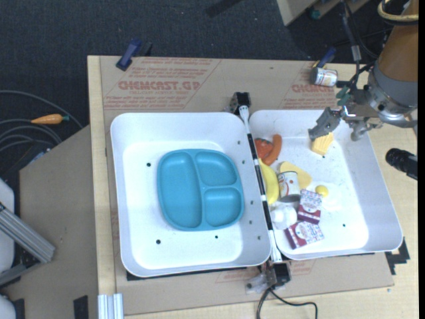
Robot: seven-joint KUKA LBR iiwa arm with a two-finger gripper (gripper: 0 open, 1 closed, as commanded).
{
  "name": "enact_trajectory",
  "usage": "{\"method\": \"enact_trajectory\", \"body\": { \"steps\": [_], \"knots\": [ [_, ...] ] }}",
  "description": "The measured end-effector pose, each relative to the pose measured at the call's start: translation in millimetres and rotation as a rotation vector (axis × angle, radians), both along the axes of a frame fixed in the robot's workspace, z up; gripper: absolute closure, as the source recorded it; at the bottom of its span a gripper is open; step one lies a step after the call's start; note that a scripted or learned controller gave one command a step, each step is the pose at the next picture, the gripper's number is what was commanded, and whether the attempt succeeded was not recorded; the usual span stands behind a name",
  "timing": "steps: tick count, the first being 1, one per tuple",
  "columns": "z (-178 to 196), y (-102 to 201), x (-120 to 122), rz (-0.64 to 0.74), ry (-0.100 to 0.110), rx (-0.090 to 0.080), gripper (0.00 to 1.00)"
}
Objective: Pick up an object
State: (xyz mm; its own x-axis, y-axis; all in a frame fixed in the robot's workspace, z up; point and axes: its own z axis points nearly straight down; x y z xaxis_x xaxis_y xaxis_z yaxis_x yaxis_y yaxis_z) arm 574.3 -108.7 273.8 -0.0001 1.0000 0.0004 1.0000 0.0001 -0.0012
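The gripper (pixel 327 130) hangs over the far part of the right bin (pixel 372 198), its fingers (pixel 325 121) clenched on a small yellow block (pixel 322 143) that sits lifted between their tips, above the bin floor. Nearer and to the left lies the rest of the clutter: an orange piece (pixel 269 149) against the dividing wall, a banana (pixel 268 183), a small can (pixel 287 182), a yellow ball (pixel 321 191), and two dark red packets (pixel 307 219). The left bin (pixel 133 178) holds a blue divided plate (pixel 199 189). Both bins rest on the surface (pixel 106 92).
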Motion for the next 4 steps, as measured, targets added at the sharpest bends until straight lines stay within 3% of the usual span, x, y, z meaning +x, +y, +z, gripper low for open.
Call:
{"method": "enact_trajectory", "body": {
  "steps": [1,2,3,4],
  "knots": [
    [-170.3,6.4,38.4,0.000,0.005,0.001,0.00],
    [-189.4,15.0,62.5,0.000,-0.001,0.000,0.00],
    [-178.6,14.8,63.3,-0.001,-0.004,-0.001,1.00],
    [-178.8,14.6,63.1,-0.001,-0.003,-0.001,0.00]
  ]
}}
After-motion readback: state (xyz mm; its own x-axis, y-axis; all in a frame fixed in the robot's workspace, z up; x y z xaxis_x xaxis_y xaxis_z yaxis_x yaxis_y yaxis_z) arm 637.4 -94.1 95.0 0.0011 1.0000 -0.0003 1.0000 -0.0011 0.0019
